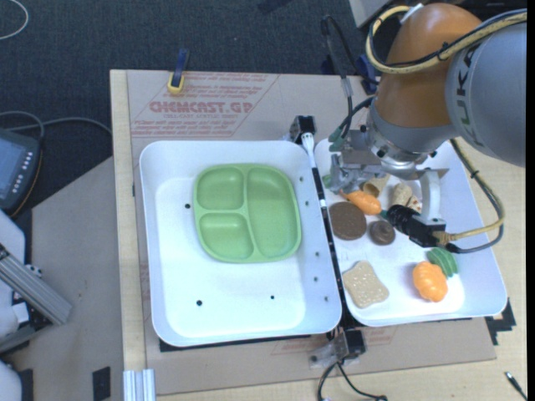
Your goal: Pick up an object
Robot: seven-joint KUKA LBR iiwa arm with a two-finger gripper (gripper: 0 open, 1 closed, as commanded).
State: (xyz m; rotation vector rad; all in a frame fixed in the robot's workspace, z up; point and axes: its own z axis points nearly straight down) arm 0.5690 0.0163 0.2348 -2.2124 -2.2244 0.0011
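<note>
**Toy food in the right bin, claw low over the carrot piece**

Camera view: nearest us, at the front of the right bin [493, 295], lies a speckled bread slice [365, 283], flat, with an orange fruit with green leaves [431, 280] well to its right. Further back we note a brown round patty [347, 221], a smaller brown disc [382, 233] just beside it, a small orange carrot-like piece [364, 200] and a pale beige item [405, 195]. Gripper [361, 184] sits low just over the carrot-like piece; whether its fingers are apart or together we cannot tell, the wrist covers them. Left bin [163, 249] holds a green divided plate [247, 212].

Handling, our judgement: these look like light, stiff plastic toys, smooth and likely slippery. Carrot piece is small and tapered, so we would pinch across its thicker middle. Flat bread and patty offer only thin edges, poor for a grasp. Fruit is rounded; we would take it across the widest part
</note>
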